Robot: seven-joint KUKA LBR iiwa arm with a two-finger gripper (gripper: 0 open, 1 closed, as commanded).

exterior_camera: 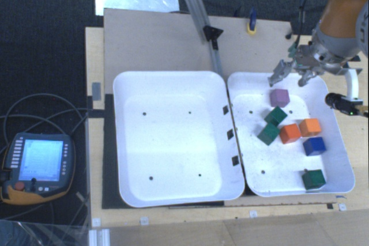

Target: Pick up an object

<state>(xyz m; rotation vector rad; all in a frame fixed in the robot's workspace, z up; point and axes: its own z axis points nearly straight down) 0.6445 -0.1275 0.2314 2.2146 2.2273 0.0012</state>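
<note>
The grey arm with its orange band [345,6] reaches in over the far right corner of the desk, and its two-finger tool [294,75] hangs with fingers spread open above the far rim of the right shallow white plastic bin [340,178], with nothing between them. Just nearer than the tool, the small purple cube [279,97] sits in the far part of that bin, apart from the fingers. Below it two dark green cubes [272,125] crowd together, touching or nearly so, with an orange cube [289,133] tight against them and a second orange cube [311,127] just beside it. A blue cube [314,146] lies near that pair, towards the right wall. A third green cube [313,179] stands alone by the bin's near right corner. The left shallow white plastic bin [173,141] lies alongside, joined by black clips [230,134]. A slanted metal pole [197,6] crosses the far edge of the desk. A handheld control pendant [38,167] rests off the desk's left edge.
</note>
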